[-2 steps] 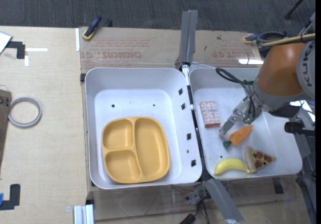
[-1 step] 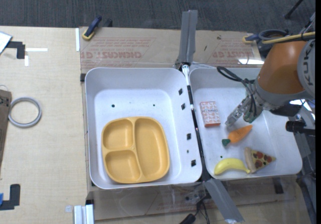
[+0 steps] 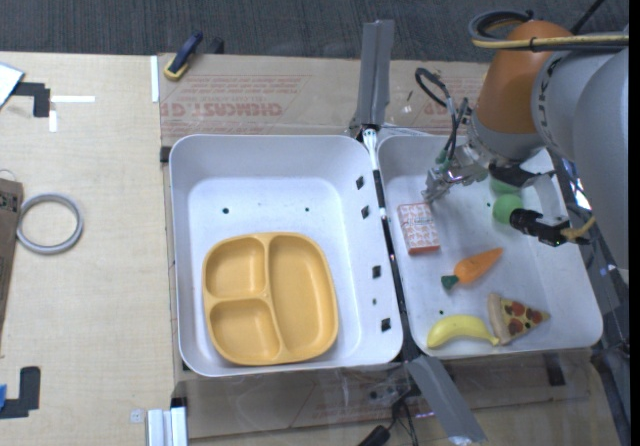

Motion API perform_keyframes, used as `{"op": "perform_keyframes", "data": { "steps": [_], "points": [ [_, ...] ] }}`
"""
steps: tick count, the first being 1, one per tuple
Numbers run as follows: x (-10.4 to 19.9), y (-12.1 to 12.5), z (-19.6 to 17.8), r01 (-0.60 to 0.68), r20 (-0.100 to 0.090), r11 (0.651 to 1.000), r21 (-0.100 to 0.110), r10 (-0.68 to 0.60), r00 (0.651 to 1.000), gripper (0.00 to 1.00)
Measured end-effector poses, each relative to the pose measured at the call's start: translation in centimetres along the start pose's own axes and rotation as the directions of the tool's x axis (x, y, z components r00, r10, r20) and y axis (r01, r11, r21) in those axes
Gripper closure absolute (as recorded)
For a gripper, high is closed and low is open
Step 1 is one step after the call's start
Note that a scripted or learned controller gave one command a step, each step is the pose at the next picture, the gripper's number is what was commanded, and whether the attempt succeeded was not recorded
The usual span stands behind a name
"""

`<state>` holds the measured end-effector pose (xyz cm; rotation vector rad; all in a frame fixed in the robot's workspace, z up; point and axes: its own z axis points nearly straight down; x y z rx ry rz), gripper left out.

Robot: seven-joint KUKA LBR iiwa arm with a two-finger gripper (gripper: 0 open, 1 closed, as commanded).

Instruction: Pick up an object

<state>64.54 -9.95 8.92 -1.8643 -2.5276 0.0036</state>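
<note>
End effector [image 3: 441, 182] above right bin, grip state unclear; nearest pink block [image 3: 418, 228] looks light, rigid; grasp across short sides.

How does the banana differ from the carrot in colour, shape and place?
The banana is yellow; the carrot is orange with a green end. The banana is curved; the carrot is straight and tapered. The banana lies nearer the bin's front wall, beside the pizza slice. Both lie in the right bin.

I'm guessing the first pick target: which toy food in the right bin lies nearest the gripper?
The pink wafer block, just below and left of the gripper. The carrot, banana and pizza slice lie farther toward the bin's front.
</note>
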Motion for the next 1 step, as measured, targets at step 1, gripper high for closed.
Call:
{"op": "perform_keyframes", "data": {
  "steps": [1],
  "points": [
    [-3.4,-4.27,-10.89,0.038,0.0,0.999,0.001,-0.038,0.999,1.0]
  ]
}}
